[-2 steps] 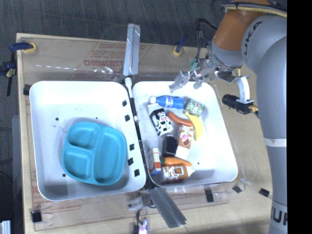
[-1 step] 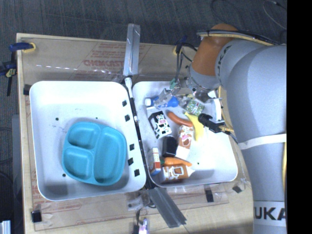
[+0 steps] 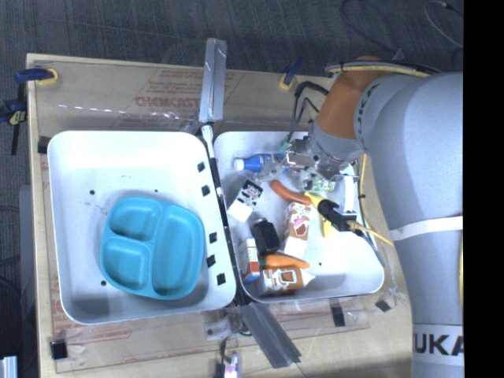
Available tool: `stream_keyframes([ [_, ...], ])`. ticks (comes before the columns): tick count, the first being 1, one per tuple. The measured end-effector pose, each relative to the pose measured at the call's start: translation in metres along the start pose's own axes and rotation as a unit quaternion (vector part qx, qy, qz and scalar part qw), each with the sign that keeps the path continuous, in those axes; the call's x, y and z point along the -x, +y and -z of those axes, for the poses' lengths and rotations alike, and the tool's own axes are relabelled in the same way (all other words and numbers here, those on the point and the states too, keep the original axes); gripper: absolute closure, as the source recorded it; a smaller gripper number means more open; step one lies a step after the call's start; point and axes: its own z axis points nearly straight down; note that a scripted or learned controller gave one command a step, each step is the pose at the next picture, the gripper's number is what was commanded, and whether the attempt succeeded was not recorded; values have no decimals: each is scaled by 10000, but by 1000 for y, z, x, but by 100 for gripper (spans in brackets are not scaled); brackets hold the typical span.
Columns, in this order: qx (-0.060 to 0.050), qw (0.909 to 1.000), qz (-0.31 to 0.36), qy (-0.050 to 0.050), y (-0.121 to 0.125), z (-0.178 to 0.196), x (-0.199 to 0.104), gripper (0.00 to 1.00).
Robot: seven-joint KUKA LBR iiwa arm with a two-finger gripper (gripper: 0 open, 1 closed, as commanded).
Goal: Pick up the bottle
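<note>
Now the gripper (image 3: 303, 162) hangs over the right bin's (image 3: 358, 270) top edge, beside the bottle (image 3: 253, 164); jaws' state unclear.

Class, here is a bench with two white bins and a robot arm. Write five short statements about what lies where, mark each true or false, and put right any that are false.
1. The blue divided tray lies in the left bin. True.
2. The bottle with the blue cap lies in the left bin. False: it lies in the right bin, near its far edge.
3. The gripper is over the right bin. True.
4. The carton is standing on the tray. False: it lies among the clutter in the right bin.
5. The arm has a green band above its wrist. False: the band is orange.
</note>
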Motion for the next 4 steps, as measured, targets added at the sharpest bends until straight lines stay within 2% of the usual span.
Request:
stream_keyframes([
  [1,-41,9984,-564,-26,16,-2,-48,0],
  [2,-59,9985,-540,-20,16,7,-50,100],
  [3,-35,9989,-477,-20,12,-3,-87,100],
  [4,8,9646,-2639,-11,12,143,-101,100],
])
